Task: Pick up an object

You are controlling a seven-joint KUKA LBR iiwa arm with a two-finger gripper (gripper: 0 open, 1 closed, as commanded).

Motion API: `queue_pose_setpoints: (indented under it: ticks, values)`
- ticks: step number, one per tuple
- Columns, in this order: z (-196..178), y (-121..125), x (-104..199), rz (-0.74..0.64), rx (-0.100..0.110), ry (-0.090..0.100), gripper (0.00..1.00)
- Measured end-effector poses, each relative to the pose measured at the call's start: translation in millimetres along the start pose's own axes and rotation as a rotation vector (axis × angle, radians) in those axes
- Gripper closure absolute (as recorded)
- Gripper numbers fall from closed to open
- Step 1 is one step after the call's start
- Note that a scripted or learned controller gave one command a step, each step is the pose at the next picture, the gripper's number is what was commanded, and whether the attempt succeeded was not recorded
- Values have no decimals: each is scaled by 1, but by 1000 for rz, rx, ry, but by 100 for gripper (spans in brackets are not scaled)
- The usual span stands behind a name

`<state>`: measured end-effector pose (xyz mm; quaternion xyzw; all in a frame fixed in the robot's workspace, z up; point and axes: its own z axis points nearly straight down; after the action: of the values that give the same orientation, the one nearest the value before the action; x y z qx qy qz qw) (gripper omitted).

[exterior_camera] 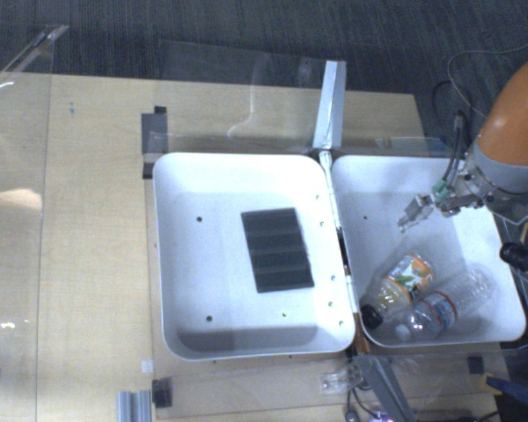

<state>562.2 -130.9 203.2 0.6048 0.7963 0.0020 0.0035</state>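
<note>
End effector (420, 209) above the right bin (370, 236), at the end of the grey arm (502, 170) that enters from the right with its orange band (517, 117) uppermost. The thin metallic tip points left and slightly down over bare bin floor; at this scale it cannot be told whether the two fingers are apart or together, and nothing shows between them.

Below the end effector, and slightly to its left, two bottles lie on their sides in the near part of the same bin. The first bottle (398, 286) carries an orange, green and white label and a dark cap at its lower left end. The second bottle (440, 306), clear with a blue label, lies just right of and below the first, touching or nearly touching it. Both are well apart from the tip.

Left of the end effector, across the touching rims of the two bins, stands the left bin (185, 236). On its floor lies a dark ribbed slab (276, 250), rectangular and slightly turned, apart from every wall.

Above and left of the tip, a grey metal post (329, 104) rises where the bins meet. Both bins rest on the pale wooden counter (79, 236); a clear sheet (18, 262) covers its far left part.
</note>
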Motion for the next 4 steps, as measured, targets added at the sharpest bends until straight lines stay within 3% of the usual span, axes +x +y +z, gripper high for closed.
queue_pose_setpoints:
  ticks: [1, 2, 3, 4]
  values:
    - [114, -37, -39, -23, -4, -4, 0]
    - [112, -74, -4, -123, -12, -8, 0]
    - [113, -65, 20, 7, -9, -9, 0]
    - [114, 11, 34, 85, -6, 0, 0]
